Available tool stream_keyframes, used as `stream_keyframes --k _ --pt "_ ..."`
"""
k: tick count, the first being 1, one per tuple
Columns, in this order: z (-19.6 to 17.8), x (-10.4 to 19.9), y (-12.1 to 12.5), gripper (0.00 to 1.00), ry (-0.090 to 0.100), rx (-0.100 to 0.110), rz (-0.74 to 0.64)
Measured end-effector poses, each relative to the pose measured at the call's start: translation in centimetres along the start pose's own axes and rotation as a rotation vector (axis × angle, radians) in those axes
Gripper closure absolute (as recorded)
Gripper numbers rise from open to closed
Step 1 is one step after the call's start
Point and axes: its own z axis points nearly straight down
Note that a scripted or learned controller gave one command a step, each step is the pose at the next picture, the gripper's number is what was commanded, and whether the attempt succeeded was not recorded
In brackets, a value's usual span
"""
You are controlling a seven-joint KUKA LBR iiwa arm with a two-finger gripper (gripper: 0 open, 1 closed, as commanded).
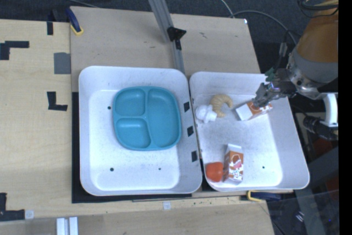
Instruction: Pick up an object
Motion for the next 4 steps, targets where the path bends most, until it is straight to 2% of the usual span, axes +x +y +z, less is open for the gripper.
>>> stream_keyframes --k 1,2,3,4 --pt "1.3 4.8 1.0 1.00 -0.001 0.003 0.001" --pt "2.0 10.0 3.6 1.00 -0.001 0.002 0.000" --pt "3.2 15.5 4.7 1.00 -0.001 0.003 0.000" --pt "2.1 20.4 6.4 1.00 0.000 0.000 0.000"
